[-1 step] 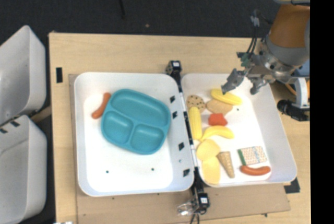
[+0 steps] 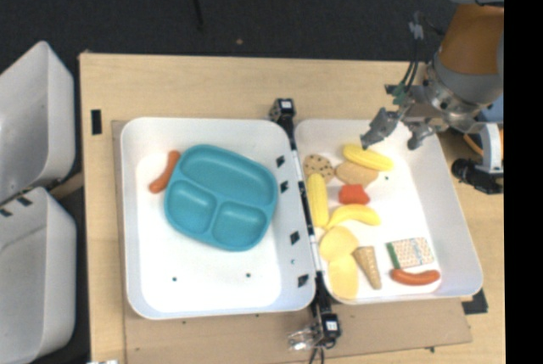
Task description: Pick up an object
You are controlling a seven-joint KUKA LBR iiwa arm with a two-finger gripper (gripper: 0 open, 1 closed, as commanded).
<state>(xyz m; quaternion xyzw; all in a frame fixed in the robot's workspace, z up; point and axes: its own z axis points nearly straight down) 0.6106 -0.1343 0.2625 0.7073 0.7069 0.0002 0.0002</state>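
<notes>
My gripper (image 2: 397,131) hangs over the far side of the right bin (image 2: 450,210), its two fingers spread open with nothing between them. Just below and left of it lies a yellow banana (image 2: 367,158) on a tan bread roll (image 2: 356,174). Further toy food fills the bin: a cookie (image 2: 317,165), a corn cob (image 2: 316,199), a red piece (image 2: 354,194), a second banana (image 2: 354,215), yellow chips (image 2: 339,256), an ice cream cone (image 2: 368,266), a cracker pack (image 2: 411,252) and a red sausage (image 2: 415,276).
The left bin (image 2: 144,277) holds a teal divided plate (image 2: 221,197) and an orange sausage (image 2: 164,171) beside it. A black clip (image 2: 282,109) sits at the far end of the divider between the bins. White blocks (image 2: 30,125) stand left of the bench.
</notes>
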